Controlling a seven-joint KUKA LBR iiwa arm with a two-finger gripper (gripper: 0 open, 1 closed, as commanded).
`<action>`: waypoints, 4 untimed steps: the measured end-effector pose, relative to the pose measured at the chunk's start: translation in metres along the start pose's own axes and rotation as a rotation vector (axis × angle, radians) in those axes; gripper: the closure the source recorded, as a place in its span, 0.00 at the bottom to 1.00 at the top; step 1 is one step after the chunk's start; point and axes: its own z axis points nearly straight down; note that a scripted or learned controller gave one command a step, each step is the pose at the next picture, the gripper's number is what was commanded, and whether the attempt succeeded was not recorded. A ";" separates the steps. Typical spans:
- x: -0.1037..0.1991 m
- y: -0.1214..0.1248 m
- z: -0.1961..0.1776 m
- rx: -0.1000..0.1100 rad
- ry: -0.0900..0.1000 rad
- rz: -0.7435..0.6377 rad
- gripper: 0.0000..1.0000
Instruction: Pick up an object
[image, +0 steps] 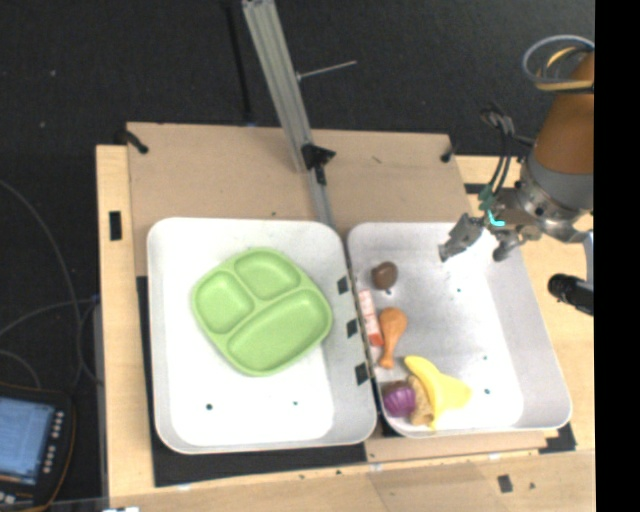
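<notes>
My gripper (482, 243) hangs over the far right part of the right bin (520, 330), its two fingers spread open with nothing between them. Well to its left and nearer the camera, along the bin's left side, lie a small brown round object (384, 273), a slim red-and-white packet (367, 312) and an orange drumstick-shaped toy (392, 330). A yellow banana (437, 384) and a purple round object (398, 400) sit in the near left corner.
The left bin (180, 400) holds a green three-section plate (262, 310). A metal pole (285, 90) slants up from behind the bins. Bare bin floor lies under and in front of the gripper.
</notes>
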 end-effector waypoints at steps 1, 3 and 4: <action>0.004 -0.001 0.062 0.006 0.000 0.003 0.00; 0.006 -0.006 0.159 0.004 -0.001 0.005 0.00; 0.005 -0.004 0.144 -0.002 -0.001 0.010 1.00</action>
